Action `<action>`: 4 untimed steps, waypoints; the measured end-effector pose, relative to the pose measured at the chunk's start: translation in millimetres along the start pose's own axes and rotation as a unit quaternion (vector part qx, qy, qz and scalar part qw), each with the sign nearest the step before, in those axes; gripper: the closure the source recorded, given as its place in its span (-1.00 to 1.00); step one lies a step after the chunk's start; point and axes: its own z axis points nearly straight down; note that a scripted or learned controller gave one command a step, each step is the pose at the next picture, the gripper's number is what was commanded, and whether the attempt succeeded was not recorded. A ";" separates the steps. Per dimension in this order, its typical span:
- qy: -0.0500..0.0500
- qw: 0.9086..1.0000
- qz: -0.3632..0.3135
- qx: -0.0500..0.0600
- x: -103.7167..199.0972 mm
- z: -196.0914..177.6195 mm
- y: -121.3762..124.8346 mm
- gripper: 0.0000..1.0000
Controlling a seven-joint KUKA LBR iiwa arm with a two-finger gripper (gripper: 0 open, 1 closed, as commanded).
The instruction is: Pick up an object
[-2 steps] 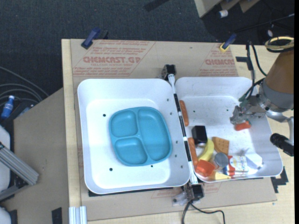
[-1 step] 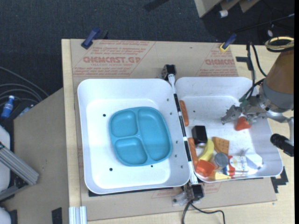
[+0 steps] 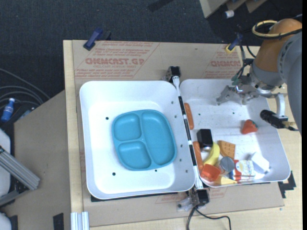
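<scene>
Arm in from 3 o'clock, gripper [image 3: 236, 93] low over the 12 o'clock end of the right bin [image 3: 283, 150], fingers [image 3: 223, 96] spread wide, nothing between them. Objects sit well apart from it: red strawberry-like piece [image 3: 249, 126] toward 5 o'clock of the gripper, black block [image 3: 205, 137], banana [image 3: 212, 154] and the rest piled at the bin's 6 o'clock end. Left bin [image 3: 91, 128] holds a blue divided tray [image 3: 143, 139]. Both bins on the worktop [image 3: 72, 80].
</scene>
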 end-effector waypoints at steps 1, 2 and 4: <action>-0.001 1.000 -0.001 -0.002 0.0 -12.2 1.6 1.00; -0.001 1.000 -0.001 -0.002 0.2 -11.8 1.5 -1.00; -0.002 1.000 -0.001 -0.003 0.5 -22.4 2.2 -1.00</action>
